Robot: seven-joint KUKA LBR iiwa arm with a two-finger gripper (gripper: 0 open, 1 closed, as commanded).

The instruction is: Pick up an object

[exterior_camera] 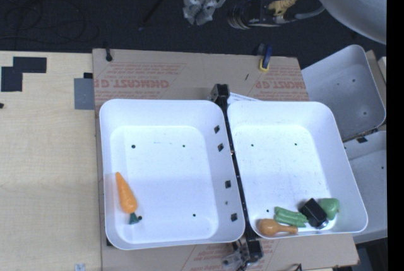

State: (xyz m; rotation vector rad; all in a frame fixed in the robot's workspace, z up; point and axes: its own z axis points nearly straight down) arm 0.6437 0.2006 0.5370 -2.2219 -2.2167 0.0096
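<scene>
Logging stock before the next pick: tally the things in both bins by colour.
Orange: 2, the orange plastic carrot in the left bin and the orange pear-shaped toy in the right bin
Green: 2, the long green pod-shaped toy and the rounded green toy
Black: 1, the black block
Total: 5

The jaws (201, 7) hang at the far edge, above the bins. A carrot (125, 193) lies near-left in the left bin (158, 113). The right bin (284, 113) holds a green pod (290, 216), black block (314, 212) and orange piece (275, 227) near-right.
</scene>
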